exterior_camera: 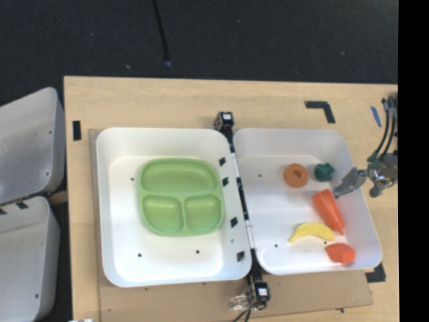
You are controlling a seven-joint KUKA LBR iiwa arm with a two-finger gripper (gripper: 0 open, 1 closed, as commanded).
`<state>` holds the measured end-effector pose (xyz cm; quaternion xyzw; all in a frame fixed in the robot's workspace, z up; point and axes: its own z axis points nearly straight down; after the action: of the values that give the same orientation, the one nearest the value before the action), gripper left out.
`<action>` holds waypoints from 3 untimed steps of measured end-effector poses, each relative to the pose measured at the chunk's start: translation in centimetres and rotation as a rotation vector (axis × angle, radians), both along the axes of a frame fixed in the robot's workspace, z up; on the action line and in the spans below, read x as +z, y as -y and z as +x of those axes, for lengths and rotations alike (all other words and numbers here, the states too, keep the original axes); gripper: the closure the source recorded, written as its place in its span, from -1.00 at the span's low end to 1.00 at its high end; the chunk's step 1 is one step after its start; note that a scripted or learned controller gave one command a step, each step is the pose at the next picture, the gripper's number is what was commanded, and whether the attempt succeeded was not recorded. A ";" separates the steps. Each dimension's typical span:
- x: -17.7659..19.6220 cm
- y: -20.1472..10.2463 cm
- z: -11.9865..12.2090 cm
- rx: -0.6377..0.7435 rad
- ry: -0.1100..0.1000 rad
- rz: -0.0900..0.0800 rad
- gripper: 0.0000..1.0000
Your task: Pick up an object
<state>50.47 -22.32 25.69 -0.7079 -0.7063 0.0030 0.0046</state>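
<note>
At the right edge of the frame the gripper (362, 180) hangs with fingers apart, holding nothing, just above the carrot (328, 210) in the right bin (268, 146). The bin wall is close; I think a finger may hit it, or the carrot may roll away.

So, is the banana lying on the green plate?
No, the banana lies in the right bin between the carrot and a red piece, while the green plate sits in the left bin.
</note>
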 end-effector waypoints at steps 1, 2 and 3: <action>0.6 -0.1 0.2 0.004 0.012 -0.003 -1.00; -5.7 0.1 0.0 0.002 0.006 -0.002 -1.00; -12.0 -0.1 -0.1 0.002 0.005 -0.002 -1.00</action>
<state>50.34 -22.24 13.67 -0.7072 -0.7070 0.0017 0.0020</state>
